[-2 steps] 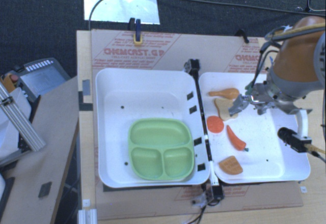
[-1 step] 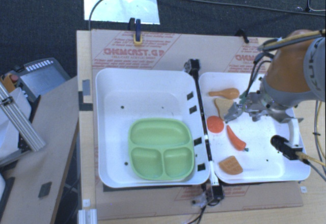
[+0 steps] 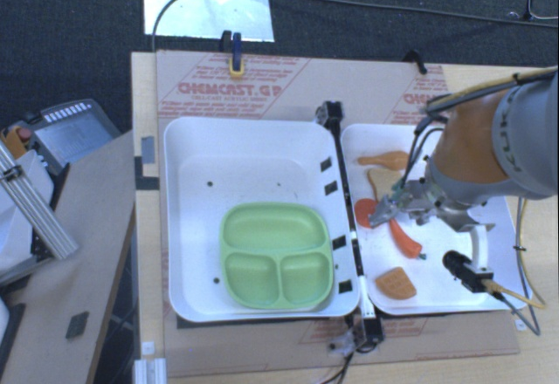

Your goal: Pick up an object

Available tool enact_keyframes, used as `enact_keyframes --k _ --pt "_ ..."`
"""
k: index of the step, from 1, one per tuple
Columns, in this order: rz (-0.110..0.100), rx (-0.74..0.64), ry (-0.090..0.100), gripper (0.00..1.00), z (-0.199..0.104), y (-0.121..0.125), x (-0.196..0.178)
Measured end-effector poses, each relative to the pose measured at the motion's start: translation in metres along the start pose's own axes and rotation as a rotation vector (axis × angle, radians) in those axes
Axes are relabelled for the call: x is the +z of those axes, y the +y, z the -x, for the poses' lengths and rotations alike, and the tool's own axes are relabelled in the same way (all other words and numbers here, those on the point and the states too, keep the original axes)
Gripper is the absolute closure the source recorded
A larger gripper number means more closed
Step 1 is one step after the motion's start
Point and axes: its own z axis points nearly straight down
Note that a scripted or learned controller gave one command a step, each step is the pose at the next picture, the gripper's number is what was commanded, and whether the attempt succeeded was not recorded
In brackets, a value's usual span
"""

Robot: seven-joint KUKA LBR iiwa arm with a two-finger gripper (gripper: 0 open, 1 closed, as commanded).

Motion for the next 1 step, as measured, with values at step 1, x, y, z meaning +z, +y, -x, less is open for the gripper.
enact_keyframes --k 1 --pt "0.007 0.000 -0.001 1.00 0.0008 0.0022 -0.0139"
